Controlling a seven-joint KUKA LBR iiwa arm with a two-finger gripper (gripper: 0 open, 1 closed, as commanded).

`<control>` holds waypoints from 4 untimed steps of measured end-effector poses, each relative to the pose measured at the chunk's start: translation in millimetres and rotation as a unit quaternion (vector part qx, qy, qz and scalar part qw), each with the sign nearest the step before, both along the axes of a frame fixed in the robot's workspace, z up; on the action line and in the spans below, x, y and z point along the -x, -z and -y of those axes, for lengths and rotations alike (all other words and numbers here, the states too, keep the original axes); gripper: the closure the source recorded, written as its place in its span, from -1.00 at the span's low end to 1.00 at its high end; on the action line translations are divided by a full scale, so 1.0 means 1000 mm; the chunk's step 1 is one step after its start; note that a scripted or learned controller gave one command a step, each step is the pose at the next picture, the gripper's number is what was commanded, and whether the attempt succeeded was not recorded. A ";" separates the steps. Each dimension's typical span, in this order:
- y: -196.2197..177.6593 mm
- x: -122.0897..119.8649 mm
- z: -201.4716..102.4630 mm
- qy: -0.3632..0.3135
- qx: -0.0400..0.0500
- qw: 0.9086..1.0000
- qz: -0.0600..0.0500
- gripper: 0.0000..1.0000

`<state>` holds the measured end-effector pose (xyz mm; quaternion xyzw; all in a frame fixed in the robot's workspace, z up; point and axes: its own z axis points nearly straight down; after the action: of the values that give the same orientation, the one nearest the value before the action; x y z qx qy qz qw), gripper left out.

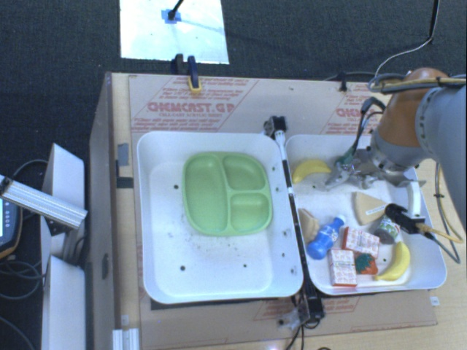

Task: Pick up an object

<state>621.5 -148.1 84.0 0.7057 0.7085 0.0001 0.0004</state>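
My gripper [341, 175] is low over the back of the right bin [438, 272], just right of a yellow banana [311, 170] that lies near the bin's back left corner. I see nothing held in it. In front of it lie a pale cheese wedge [367, 205], a blue bottle [325, 238], a tan wedge [307, 223], two red-and-white boxes [360, 240] [343, 267], a small red piece [367, 265], a dark round jar [387, 230] and a second banana [396, 262].
The left bin [157, 268] holds a green divided plate [226, 194]. A black divider rail [290, 195] runs between the bins. The grey arm with its orange band [398, 119] comes in from the right over the right bin's back edge.
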 end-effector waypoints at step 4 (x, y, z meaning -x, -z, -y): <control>0.000 0.078 0.036 0.001 0.000 1.000 0.000 -1.00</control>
<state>544.0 -184.1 84.1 0.7068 0.7074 0.0001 0.0004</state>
